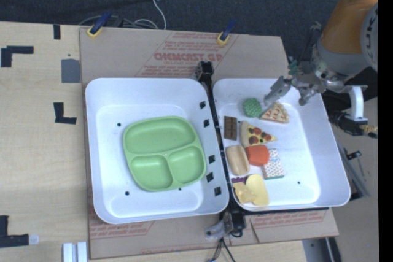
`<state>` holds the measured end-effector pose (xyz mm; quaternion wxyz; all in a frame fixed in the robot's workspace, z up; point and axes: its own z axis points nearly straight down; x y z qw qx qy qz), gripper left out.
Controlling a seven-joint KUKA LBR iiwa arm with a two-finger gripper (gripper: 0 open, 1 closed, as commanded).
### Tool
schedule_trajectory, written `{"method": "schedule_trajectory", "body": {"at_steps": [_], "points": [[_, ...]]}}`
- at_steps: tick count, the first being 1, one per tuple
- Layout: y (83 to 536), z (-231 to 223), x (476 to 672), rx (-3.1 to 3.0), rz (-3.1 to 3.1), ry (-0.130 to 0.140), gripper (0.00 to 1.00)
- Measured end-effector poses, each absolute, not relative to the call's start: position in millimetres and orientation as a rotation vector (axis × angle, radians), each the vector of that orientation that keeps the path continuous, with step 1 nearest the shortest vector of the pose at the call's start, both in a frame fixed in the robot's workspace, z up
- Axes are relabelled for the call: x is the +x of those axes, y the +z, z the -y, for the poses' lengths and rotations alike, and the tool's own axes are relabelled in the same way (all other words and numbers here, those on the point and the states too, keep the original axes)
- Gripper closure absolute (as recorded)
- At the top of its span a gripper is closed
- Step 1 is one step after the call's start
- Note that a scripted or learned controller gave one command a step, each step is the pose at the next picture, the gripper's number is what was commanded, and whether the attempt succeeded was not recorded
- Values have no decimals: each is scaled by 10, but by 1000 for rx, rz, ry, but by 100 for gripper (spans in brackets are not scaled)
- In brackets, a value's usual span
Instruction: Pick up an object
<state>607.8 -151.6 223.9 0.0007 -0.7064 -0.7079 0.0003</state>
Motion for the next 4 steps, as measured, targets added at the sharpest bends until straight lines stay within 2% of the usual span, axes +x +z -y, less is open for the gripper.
{"method": "schedule_trajectory", "body": {"at_steps": [1,2,3,4], "points": [[807,956,6592,-2219,2237,-1,0],[850,1414,6453,-2224,2220,4,0],[844,1292,6692,-2219,2225,-2,0],[942,1294,6682,-2218,2224,1,100]]}}
